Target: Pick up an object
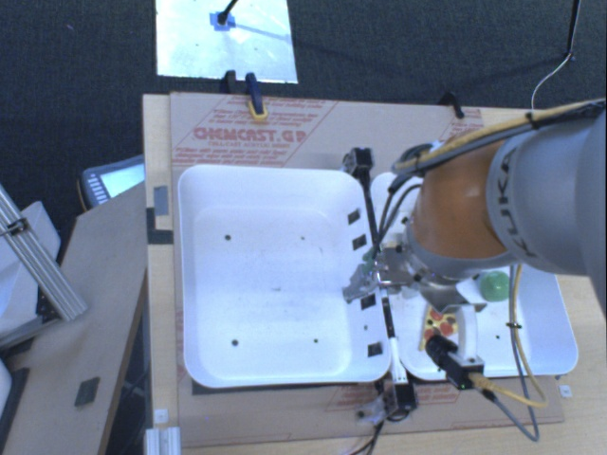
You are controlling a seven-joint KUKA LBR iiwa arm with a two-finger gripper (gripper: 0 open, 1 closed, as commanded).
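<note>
My gripper (364,283) hangs low over the seam between the two white bins, at the right rim of the left bin (275,282). The grey arm with its orange band (455,218) covers much of the right bin (555,335). A green ball (493,285) peeks out from under the wrist in the right bin. A small red and yellow object (438,328) lies just in front of it, partly hidden by the arm. Nothing is visibly held by the gripper.
Black clips (358,243) line the shared rim between the bins. Cables (517,396) trail from the wrist over the right bin's front edge. A cardboard sheet (247,131) lies under the bins, and a grey rail (38,263) stands off to the left.
</note>
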